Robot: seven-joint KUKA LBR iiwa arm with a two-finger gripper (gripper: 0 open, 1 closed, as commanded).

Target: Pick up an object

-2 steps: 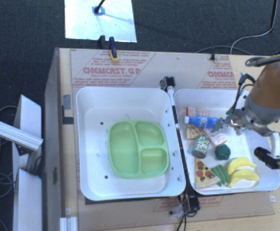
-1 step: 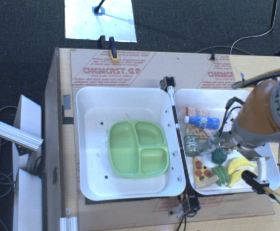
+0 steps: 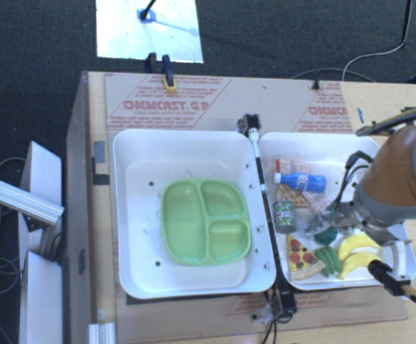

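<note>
Camera view: gripper (image 3: 327,224) low in the right bin (image 3: 315,143), fingers' state impossible to tell, tips over a dark green item (image 3: 327,235) just left of the bananas (image 3: 356,255). Nearby, a pizza slice (image 3: 303,256) and green pepper (image 3: 329,259) below, a can (image 3: 284,216) to the left, a blue bottle (image 3: 302,183) above. Further left, a green divided plate (image 3: 206,221) in the left bin (image 3: 139,185).

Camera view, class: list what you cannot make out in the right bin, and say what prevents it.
- Gripper: finger state unclear, too small and blurred against the dark green object.
- Right bin: its far-right side is covered by the arm.
- Can: label too small to read.
- Bananas: right end partly hidden under the arm.
</note>
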